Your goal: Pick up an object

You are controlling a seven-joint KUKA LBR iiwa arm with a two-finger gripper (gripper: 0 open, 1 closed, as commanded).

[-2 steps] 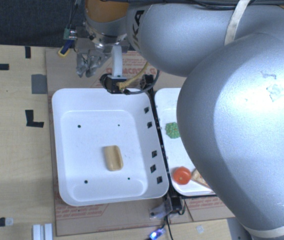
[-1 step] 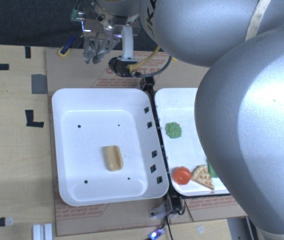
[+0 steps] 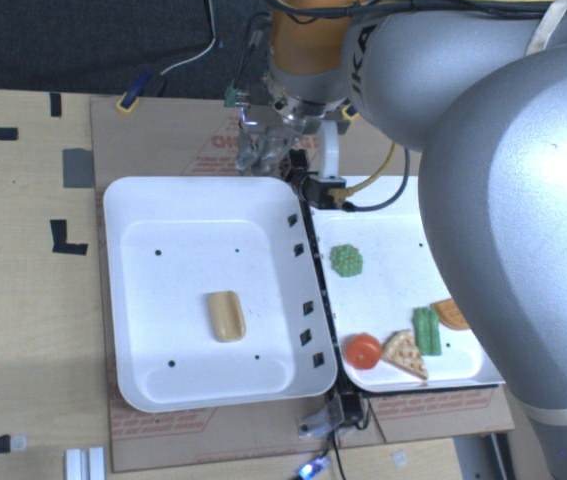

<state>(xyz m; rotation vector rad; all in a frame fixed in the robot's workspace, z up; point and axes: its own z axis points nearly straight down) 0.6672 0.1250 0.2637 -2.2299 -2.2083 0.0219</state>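
A tan bread roll lies in the left bin, near its middle front. The right bin holds a green broccoli floret, a red tomato, a pizza slice, a green stick-shaped piece and an orange piece partly hidden by the arm. My gripper hangs above the far edge of the left bin, behind both bins' dividing wall, away from every object. Nothing shows between its fingers.
The big grey arm covers the right side of the view and part of the right bin. Cables run by the gripper and along the divider between the bins. Brown cardboard lies under the bins.
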